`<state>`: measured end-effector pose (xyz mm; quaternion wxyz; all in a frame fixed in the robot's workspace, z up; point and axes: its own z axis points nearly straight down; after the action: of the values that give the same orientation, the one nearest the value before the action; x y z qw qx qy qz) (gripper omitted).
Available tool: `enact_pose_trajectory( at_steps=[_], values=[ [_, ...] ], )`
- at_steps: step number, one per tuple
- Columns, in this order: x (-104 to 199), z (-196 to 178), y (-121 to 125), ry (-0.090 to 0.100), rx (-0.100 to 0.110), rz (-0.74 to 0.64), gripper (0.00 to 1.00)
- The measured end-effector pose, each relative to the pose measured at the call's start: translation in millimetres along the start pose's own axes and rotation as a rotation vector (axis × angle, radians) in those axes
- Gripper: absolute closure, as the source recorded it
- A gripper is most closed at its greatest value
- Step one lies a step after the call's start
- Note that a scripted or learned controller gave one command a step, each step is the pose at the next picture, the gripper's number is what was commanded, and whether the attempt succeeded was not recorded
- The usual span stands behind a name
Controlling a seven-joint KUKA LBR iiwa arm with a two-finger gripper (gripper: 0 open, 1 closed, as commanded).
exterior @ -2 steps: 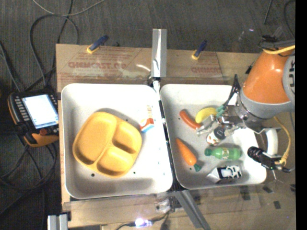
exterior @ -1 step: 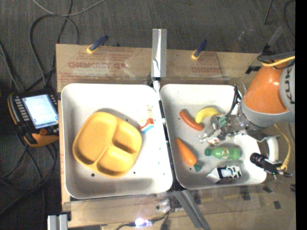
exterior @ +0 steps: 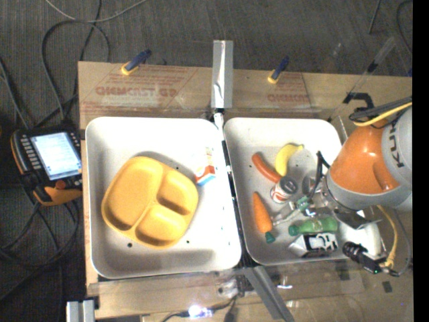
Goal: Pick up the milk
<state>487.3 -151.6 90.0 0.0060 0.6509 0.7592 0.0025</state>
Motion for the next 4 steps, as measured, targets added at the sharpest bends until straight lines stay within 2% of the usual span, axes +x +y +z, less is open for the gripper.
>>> enact_pose_trajectory(
  at_steps=[1,2,3,4],
  values=[
    [34.9,0.8,84.2,-0.001,-0.002,0.06,0.0],
    [32.4,0.3,64.6,-0.001,-0.004,-0.044,0.0],
    [46.1,-8.0,42.1,0.007,0.015,-0.132,0.0],
    [-8.9,1.9,120.3,0.001,0.001,-0.102,0.0]
  ],
)
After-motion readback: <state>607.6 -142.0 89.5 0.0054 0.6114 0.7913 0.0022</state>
